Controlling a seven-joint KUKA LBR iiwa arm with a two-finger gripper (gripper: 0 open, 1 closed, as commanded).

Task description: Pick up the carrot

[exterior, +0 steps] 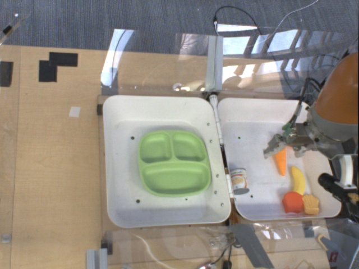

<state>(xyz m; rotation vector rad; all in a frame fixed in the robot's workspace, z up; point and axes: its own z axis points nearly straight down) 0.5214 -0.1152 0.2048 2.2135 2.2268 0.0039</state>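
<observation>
The carrot (280, 162) is a small orange cone lying in the right bin (252, 128), near its middle right. My gripper (285, 145) hangs just above the carrot's upper end, reaching in from the right. It is open, with one finger (272, 145) left of the carrot's top and the other to its right. The carrot lies on the bin floor, and its top end sits partly under the gripper.
A yellow banana (297, 179), a red tomato-like fruit (291, 202) and a yellow-brown piece (311, 204) lie close below the carrot. A small can (239, 180) stands by the divider. The left bin (120, 150) holds a green sectioned plate (174, 162).
</observation>
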